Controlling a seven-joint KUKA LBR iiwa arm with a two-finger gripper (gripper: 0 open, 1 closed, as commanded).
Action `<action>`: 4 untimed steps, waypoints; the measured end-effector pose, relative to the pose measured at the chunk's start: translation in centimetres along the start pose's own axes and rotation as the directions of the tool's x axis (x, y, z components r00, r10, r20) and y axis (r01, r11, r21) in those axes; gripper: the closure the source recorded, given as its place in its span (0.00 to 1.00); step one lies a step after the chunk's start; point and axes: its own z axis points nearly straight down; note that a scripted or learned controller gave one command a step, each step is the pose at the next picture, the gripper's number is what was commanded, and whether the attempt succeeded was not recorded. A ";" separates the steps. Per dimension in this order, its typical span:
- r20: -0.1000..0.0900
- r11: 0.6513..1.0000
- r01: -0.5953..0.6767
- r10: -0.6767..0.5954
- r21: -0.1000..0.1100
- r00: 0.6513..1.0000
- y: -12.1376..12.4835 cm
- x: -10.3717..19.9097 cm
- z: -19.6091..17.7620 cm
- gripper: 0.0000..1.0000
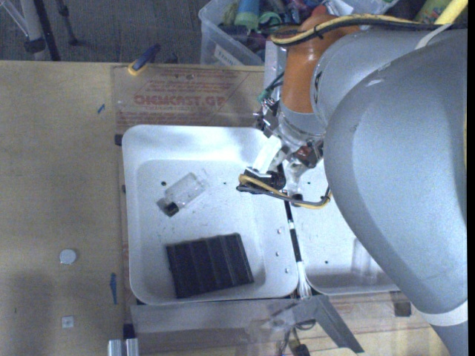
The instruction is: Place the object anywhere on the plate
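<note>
A small clear plastic object [182, 191] with a black end lies flat in the left white bin [141, 147], left of its middle. A black ribbed rectangular plate [209, 264] rests near the front of the same bin. The object is apart from the plate, above it in the view. My gripper [286, 162] hangs over the bin's right rim, well to the right of the object, pointing down. Nothing can be seen held in it. The big grey arm covers the right side of the view.
The right white bin [334, 262] is mostly hidden under the arm. A clear tub [249, 13] of colourful items stands behind the bins. A blue and yellow tool [142, 59] lies at the back, and a small grey disc [67, 256] on the bench at left.
</note>
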 end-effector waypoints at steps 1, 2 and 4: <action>0.004 1.000 -0.022 0.022 -0.002 1.000 0.0 0.3 0.1 1.00; 0.004 0.999 -0.045 0.045 -0.004 0.999 0.0 0.5 0.1 1.00; -0.036 0.993 0.111 -0.112 -0.046 0.993 0.9 1.6 -0.4 1.00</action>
